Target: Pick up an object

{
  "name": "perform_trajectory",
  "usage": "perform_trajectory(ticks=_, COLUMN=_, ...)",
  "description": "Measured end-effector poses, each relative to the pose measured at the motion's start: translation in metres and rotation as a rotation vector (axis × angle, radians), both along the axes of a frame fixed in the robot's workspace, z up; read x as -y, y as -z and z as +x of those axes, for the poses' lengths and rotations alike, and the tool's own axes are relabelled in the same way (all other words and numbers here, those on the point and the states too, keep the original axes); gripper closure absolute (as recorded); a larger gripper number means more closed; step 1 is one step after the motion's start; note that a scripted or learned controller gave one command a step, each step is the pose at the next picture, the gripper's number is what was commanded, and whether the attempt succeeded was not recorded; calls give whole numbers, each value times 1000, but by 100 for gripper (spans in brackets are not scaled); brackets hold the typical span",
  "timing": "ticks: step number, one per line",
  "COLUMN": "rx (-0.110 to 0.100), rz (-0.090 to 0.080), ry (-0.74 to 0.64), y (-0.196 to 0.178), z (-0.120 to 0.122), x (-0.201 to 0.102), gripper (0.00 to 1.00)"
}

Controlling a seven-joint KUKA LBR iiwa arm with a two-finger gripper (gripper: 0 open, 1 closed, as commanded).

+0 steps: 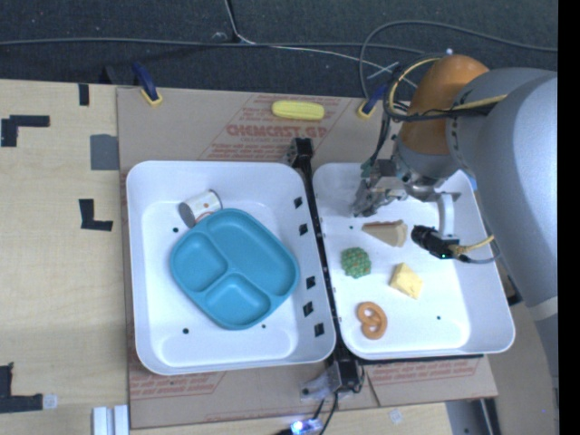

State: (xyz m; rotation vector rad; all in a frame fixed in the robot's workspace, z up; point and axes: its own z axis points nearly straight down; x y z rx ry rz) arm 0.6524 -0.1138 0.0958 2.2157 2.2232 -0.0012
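Observation:
The right bin [480, 333] holds a beige wedge [386, 233], a green broccoli-like piece [356, 262], a yellow block [407, 281] and a brown pretzel [372, 319]. My gripper [365, 203] hangs low over the bin's back left part. It sits just up and to the left of the beige wedge, and whether it touches the wedge I cannot tell. Nothing is visibly held in it. The grey arm with its orange band [444, 89] covers the bin's back right corner.
In the left bin [149, 188] lie a blue divided plate [234, 266] and a small tipped-over cup [199, 207]. A yellow banana-shaped toy [297, 110] rests on the cardboard behind the bins. A black ridge [313, 243] separates the two bins. Cables loop above the arm.

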Motion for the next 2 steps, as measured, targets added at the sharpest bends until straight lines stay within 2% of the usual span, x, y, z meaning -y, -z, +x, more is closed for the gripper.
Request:
perform_trajectory(ticks=1, rx=3, rz=2, ry=2, y=-63, z=-3, x=2, gripper=100)
perform_trajectory(ticks=2, rx=3, rz=2, ry=2, y=-110, z=-2, x=1, gripper=100)
